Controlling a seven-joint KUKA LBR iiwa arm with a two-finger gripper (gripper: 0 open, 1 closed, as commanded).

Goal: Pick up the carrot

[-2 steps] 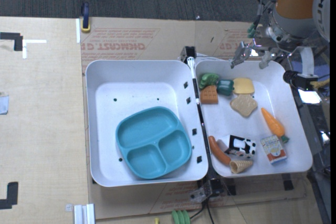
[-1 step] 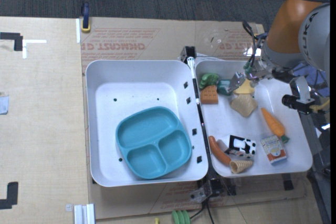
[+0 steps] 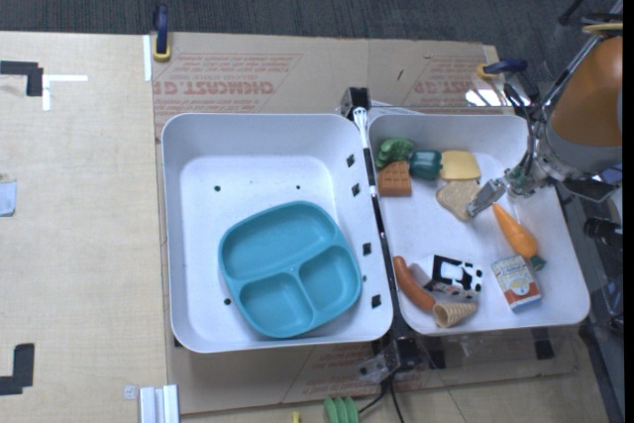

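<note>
Two white bins sit side by side on the bench. From the camera view, the left bin (image 3: 188, 243) holds a blue divided plate (image 3: 289, 268), which lies a little turned. The right bin (image 3: 565, 297) holds many small toy foods. The carrot (image 3: 516, 232) lies near the right wall of this bin, orange, with its thin tip pointing up-left and a green end at lower right. Just below it stands a small juice carton (image 3: 516, 280). Along the back of the bin are a green vegetable (image 3: 394, 151), a waffle-like orange block (image 3: 394, 179), a teal piece (image 3: 426, 163) and a yellow slice (image 3: 460, 164). At the front lie a red sausage (image 3: 411, 280), a black and white cow toy (image 3: 456, 276) and an ice cream cone (image 3: 455, 313).

The gripper (image 3: 483, 201) reaches in from the right and is low over the bin, just above the tip of the carrot and beside a beige piece (image 3: 455, 199). Whether its pincer is wide or narrow, I cannot tell. No object is seen between it.
</note>
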